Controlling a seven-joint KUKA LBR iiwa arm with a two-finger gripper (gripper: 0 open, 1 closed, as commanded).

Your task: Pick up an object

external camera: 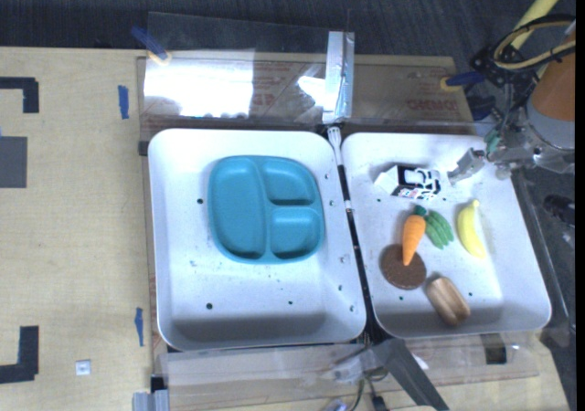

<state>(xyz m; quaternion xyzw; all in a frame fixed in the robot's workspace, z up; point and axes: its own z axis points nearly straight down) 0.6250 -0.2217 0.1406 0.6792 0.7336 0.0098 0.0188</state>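
The right bin (526, 295) holds several small items: a black-and-white piece (416, 181) near the back, an orange carrot (413, 236) with a green top (438, 226), a yellow banana (470, 228), a flat brown disc (402, 269) and a tan bread-like piece (447, 299) at the front. My gripper (471, 163) hangs over the bin's back right part, just right of the black-and-white piece and above the banana. I see nothing held in it. The arm's orange band (556, 94) is at the right edge.
The left bin (174, 290) carries a blue divided plate (267, 208) in its middle. A clear plastic panel (242, 76) and an upright divider (338, 76) stand behind the bins. Yellow and black cables (530, 30) hang at the top right.
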